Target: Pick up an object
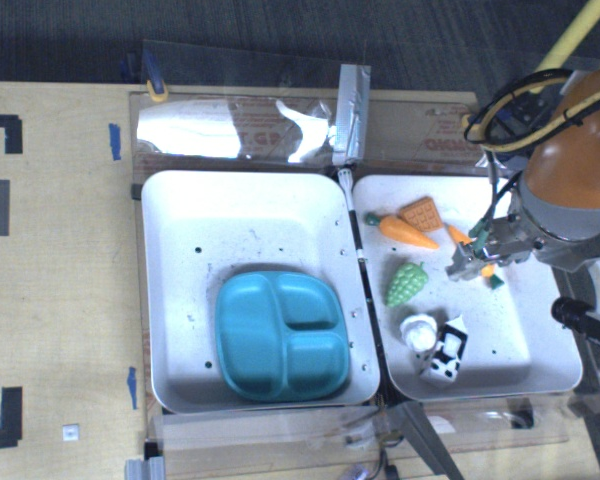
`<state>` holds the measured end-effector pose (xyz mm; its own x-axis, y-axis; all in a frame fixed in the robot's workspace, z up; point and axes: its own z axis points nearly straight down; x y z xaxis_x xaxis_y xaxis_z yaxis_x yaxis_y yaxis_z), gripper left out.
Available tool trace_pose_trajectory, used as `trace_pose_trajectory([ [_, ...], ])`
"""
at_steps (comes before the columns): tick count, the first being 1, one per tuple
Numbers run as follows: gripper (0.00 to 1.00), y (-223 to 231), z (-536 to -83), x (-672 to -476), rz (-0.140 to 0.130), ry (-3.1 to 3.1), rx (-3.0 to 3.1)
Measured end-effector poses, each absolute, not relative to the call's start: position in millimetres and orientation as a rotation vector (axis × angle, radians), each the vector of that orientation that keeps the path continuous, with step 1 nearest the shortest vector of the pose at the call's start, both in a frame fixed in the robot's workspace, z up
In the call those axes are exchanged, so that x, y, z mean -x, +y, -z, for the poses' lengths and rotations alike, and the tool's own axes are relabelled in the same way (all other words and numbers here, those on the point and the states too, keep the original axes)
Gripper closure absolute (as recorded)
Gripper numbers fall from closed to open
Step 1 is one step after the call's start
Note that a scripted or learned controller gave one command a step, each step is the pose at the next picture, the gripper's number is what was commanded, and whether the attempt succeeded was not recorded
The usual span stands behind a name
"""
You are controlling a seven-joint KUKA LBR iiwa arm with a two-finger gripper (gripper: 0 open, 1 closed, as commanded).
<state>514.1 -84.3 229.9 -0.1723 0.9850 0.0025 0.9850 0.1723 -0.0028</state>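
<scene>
A large teal plastic divided tray (280, 335) was recorded in the left white bin (170, 268). The gripper (470, 261) was seen low in the right bin (540, 358) over a small orange piece (458, 236); jaw state could not be told. Risk judged: a miss, since neighbouring toys crowd it.

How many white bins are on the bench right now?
2. The left bin holds a blue divided tray; the right bin holds the small toys, with the hand over it.
</scene>
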Motion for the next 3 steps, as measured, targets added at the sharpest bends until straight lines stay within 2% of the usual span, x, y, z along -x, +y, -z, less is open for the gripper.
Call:
trace_pose_trajectory([
  [1, 0.0, -85.1, -230.0, -514.0, -0.001, -2.401, 2.021],
  [2, 0.0, -147.1, -186.0, -592.3, -0.002, -2.458, 1.957],
  [3, 0.0, -120.0, -165.4, -609.8, 0.001, -2.551, 1.834],
])
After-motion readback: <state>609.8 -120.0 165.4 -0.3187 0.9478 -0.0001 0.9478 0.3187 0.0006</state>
